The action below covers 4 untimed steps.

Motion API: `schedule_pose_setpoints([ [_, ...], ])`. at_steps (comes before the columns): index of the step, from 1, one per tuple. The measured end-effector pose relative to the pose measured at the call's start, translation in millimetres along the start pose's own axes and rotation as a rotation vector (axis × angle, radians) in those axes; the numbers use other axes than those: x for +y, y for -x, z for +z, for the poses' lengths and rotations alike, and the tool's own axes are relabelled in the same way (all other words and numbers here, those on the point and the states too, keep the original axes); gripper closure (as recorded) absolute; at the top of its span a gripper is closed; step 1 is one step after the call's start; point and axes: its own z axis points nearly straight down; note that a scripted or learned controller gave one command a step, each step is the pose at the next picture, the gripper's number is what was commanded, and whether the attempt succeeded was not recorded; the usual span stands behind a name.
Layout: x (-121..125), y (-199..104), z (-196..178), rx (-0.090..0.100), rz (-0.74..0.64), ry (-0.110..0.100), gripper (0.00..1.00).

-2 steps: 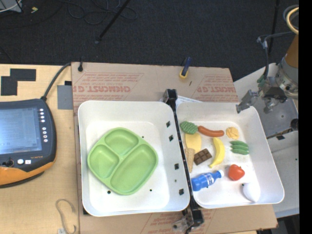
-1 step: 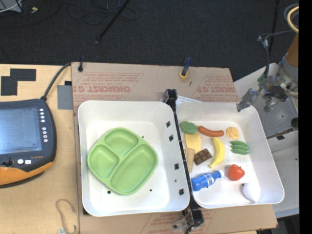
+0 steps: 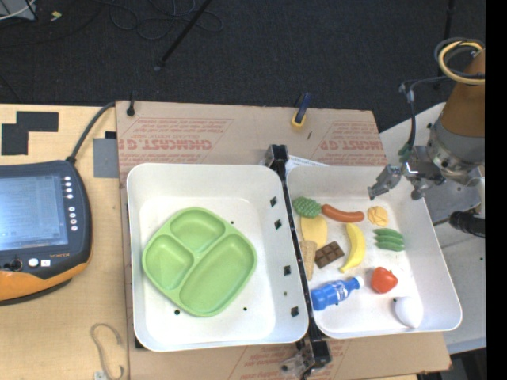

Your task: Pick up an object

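Over the right bin's point(image 3: 444, 291) far corner, my fingers point(image 3: 386, 183) hang spread and pinching nothing — no pick made yet, I'd judge. The toys sit below: sausage point(image 3: 342, 212), banana point(image 3: 356, 246), tomato point(image 3: 383, 279), blue bottle point(image 3: 334, 293). Bare floor near the right wall, tight clustering by the centre divider.

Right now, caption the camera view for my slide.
Tool poised over the right bin of toy food; green plate in the left.
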Motion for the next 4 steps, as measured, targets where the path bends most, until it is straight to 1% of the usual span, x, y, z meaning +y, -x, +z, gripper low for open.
schedule_pose_setpoints([
  [1, 2, 8, 52, -0.001, 0.0, 0.003, 0.0],
  [2, 3, 6, 102, 0.0, -0.001, 0.006, 0.0],
  [3, 6, 6, 87, 0.0, -0.002, 0.013, 1.0],
  [4, 3, 9, 44, -0.003, 0.002, 0.01, 1.0],
])
